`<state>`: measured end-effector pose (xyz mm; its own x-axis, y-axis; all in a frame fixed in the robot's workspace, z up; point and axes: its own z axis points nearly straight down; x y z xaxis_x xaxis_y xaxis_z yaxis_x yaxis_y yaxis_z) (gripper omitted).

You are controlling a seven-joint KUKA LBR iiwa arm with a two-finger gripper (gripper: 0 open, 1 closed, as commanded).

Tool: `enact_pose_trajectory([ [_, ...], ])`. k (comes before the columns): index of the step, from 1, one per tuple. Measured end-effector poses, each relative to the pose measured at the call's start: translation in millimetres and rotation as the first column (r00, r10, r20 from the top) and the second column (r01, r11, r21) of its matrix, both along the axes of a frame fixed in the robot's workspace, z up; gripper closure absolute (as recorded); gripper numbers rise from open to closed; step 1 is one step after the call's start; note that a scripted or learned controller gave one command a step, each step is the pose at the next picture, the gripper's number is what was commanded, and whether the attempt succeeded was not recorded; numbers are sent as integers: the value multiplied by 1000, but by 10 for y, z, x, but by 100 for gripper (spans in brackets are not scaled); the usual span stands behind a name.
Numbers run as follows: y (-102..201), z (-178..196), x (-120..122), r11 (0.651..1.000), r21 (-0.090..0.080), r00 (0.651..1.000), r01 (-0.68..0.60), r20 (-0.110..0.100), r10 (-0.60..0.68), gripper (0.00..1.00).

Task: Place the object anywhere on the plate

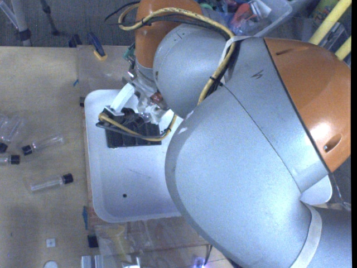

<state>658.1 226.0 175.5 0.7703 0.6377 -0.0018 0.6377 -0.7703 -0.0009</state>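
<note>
Object probably beneath the gripper (146,108) at the far end of the white bin (128,177), masked by the grey arm (234,166), grip state impossible to tell: confirm a firm hold, lift straight above the bin's rim, then lower gently onto the plate.

1. The arm (245,177) is plain grey, with glossy orange bands on its joints.
2. The bin (128,172) under it is white, no pattern.
3. The tabletop (39,88) is pale tan.
4. The vials (50,182) lying there are clear with black caps.
5. A clear tub (273,7) behind shows blue, red and green bits.
6. A tube (334,13) beside that is bright yellow.
</note>
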Motion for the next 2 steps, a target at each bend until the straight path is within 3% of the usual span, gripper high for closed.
enact_pose_trajectory([
  [1,-647,-852,-686,1000,-1,1000,31,-3,-31,100],
  [2,-9,-592,-399,840,0,840,-543,0,543,100],
])
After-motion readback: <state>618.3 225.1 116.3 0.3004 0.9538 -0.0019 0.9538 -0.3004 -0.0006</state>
